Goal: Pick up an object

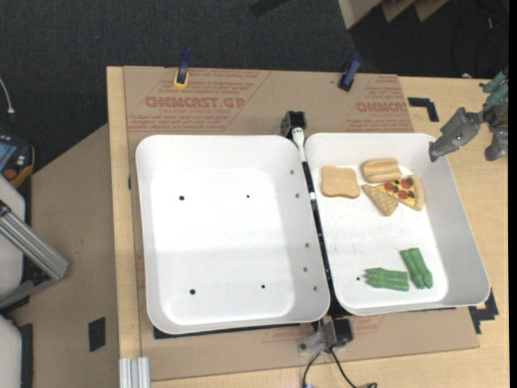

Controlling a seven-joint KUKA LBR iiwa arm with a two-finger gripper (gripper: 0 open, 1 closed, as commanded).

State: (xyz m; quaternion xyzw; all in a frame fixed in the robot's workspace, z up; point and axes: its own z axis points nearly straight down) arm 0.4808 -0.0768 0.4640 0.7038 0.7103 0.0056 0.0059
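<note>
Cardboard bench [242, 95]; glossy right bin [464, 241]: toast slice [340, 183], pizza wedge [396, 194].

bright even overhead light, mild glare on white bins [218, 156], soft shadows, slightly grainy focus.

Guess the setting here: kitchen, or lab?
Most likely a robot grasping test bench in a lab: two white bins clamped onto a cardboard sheet, toy food such as a pizza slice, and a gripper at the right edge.
</note>
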